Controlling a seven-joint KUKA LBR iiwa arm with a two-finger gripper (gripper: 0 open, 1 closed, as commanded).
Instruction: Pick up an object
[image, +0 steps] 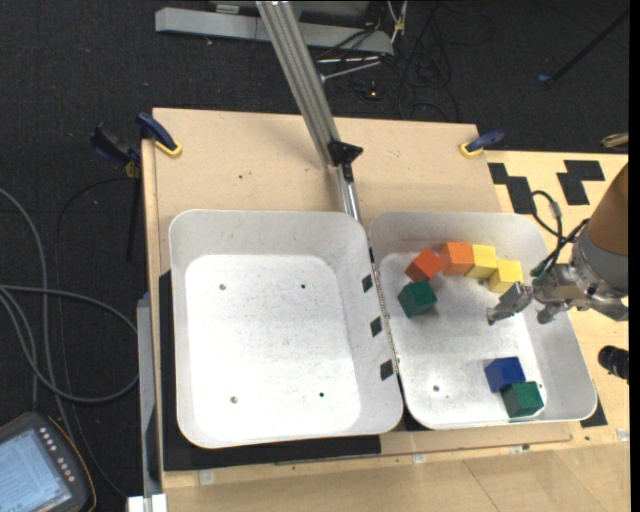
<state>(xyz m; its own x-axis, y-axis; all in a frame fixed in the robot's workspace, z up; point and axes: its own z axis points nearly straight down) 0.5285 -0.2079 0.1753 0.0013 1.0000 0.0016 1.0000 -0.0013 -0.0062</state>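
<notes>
Status: I log the pick as not yet made; nothing sits between the fingers of the gripper (525, 305), which stand apart over the right bin (470, 405), near its right wall.

Candidates, right bin: yellow block (506, 272) just beside the gripper, toward the far wall, ending a row of blocks; blue block (503, 372) and dark green block (522, 398) at the near right corner.

Remaining: descend, close, lift.

arm (612, 235) cut off at right edge, tablet (35, 470) partly out btm-left
</notes>
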